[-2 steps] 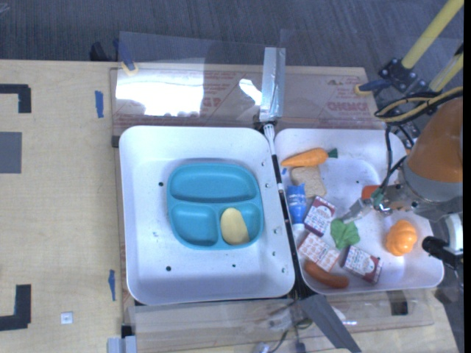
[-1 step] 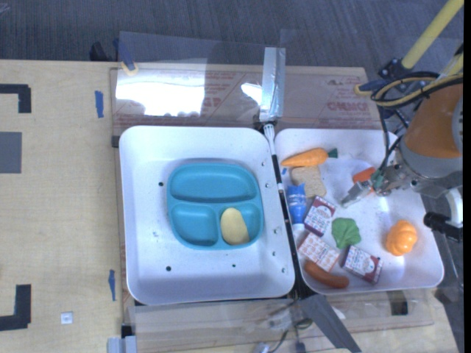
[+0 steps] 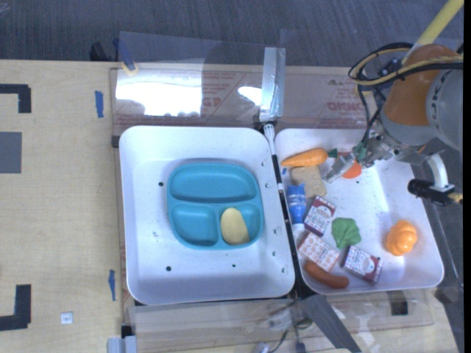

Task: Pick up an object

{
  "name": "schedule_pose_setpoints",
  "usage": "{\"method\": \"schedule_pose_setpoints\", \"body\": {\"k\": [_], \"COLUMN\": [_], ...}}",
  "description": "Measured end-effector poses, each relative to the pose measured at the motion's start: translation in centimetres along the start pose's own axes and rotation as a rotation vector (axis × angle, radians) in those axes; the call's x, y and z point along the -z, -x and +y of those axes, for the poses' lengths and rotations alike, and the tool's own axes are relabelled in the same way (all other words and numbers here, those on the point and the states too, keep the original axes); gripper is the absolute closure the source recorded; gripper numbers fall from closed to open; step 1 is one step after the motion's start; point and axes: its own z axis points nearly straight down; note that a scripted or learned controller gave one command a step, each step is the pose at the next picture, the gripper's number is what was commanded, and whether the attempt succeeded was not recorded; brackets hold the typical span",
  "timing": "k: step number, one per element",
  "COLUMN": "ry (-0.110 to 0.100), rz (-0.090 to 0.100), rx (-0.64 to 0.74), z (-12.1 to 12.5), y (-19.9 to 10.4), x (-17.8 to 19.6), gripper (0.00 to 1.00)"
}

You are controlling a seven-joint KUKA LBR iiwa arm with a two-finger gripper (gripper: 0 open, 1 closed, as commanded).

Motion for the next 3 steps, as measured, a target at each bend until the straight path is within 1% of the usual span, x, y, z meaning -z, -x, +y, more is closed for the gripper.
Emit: {"method": "schedule_pose_setpoints", "body": {"k": [1, 2, 3], "ry": [0.004, 0.006, -0.004], "rz": [-0.005, 0.001, 0.003], "rx": [0.002, -0.172, -0.027], "z": [0.1, 6.0, 2.6], "y": [0.1, -9.9, -15.7], "x": [1.2, 10.3, 12.2], "gripper": [1.0, 1.0, 1.0]}}
